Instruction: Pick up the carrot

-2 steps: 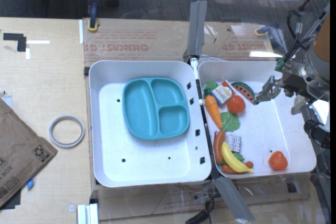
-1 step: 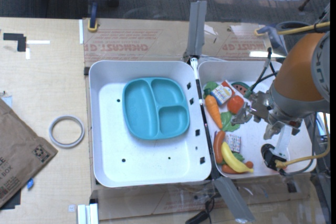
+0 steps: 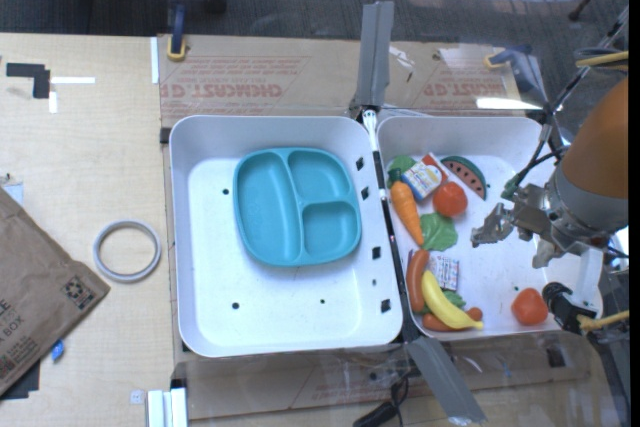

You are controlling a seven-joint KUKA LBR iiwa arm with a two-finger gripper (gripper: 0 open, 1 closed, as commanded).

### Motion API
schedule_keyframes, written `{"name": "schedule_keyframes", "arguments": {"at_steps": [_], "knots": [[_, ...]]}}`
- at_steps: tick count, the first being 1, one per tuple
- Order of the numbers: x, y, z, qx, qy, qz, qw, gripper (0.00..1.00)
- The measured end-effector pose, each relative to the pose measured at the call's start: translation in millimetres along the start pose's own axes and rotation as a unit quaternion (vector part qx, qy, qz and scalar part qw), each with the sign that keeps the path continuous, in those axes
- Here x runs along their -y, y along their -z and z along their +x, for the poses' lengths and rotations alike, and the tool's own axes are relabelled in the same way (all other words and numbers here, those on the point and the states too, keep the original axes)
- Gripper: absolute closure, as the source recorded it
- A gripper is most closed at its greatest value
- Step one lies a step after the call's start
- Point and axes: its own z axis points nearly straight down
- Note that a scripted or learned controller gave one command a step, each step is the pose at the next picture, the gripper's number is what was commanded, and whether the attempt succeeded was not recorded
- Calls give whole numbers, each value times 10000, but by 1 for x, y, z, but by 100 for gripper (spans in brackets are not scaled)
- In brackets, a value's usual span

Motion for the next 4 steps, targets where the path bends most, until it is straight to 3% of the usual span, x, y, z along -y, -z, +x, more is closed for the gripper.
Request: {"name": "schedule_keyframes", "arguments": {"at_steps": [1, 2, 3, 4], "knots": [[10, -81, 27, -13, -240, -15, 9997, 0], [9, -73, 27, -16, -250, -13, 9997, 100], [-38, -13, 6, 1, -2533, -2, 9674, 100], [-25, 132, 34, 3, -3194, -11, 9476, 100]]}}
